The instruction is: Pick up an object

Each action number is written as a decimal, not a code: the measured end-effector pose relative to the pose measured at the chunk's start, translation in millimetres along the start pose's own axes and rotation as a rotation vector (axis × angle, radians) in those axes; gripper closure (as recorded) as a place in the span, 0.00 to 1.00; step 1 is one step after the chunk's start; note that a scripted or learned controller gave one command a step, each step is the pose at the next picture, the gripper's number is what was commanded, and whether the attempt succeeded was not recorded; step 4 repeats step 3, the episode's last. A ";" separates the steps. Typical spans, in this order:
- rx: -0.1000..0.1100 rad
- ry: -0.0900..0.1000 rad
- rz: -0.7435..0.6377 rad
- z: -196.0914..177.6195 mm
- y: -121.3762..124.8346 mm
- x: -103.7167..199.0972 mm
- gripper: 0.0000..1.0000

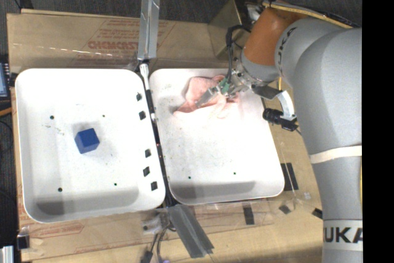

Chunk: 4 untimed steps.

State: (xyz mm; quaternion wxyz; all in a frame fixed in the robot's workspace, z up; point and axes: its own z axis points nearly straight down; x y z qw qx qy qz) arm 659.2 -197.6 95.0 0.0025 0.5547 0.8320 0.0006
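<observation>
End effector (223, 89) sits low at the right bin's (271, 160) far end, against a pink object (198, 92). Finger state: cannot tell. Blue cube (87, 140) lies left of that bin, in the left bin (37, 86).

**Bench and its load**

The bench (74, 40) is topped with brown cardboard printed in red. Two shallow white bins sit on it side by side, touching along their inner edges: the left bin (37, 194) and the right bin (265, 175). A grey metal bar (148, 28) lies behind their junction.

Red "CHEMCAST" on the cardboard sheet (80, 40), partial "UKA" on the arm base (342, 235)
</observation>
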 end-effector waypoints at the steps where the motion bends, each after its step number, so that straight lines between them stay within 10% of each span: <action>1: 0.004 0.005 -0.201 1.9 20.9 54.7 0.00; 2: 0.005 0.004 -0.204 -8.6 21.7 55.0 1.00; 3: 0.005 0.003 0.025 -102.8 48.6 121.2 1.00; 4: 0.005 0.003 0.025 -102.8 48.6 121.2 1.00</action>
